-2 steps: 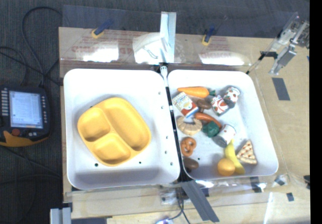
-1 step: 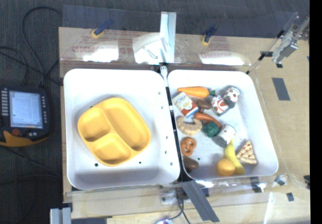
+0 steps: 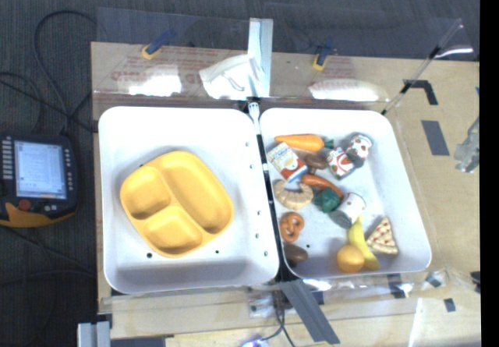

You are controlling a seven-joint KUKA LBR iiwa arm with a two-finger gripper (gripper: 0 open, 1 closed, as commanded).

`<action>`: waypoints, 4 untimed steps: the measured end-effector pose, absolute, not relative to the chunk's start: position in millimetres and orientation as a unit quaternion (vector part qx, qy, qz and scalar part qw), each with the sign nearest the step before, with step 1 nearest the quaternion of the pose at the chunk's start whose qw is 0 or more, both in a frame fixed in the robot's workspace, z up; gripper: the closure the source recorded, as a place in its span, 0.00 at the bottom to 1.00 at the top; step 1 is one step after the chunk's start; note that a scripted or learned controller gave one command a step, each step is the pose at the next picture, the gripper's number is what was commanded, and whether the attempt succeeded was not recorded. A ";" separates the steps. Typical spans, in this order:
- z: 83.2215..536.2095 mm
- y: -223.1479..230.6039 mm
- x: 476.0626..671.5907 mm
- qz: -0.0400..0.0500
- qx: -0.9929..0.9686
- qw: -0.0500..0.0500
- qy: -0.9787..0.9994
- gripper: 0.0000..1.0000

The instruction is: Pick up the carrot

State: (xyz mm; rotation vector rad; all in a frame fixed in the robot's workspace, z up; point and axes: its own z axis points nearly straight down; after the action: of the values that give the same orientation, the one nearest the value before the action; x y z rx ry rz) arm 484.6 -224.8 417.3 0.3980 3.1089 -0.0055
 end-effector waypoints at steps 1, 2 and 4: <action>366.7 -222.7 492.7 -0.001 -0.006 0.001 1.000 1.00; 439.4 -222.4 511.5 -0.002 -0.087 0.004 0.996 1.00; 303.3 -223.3 548.4 -0.001 -0.093 0.002 0.996 1.00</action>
State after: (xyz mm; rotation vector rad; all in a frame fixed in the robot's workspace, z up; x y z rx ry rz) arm 548.4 -223.3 303.3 -0.2916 3.1233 -0.0032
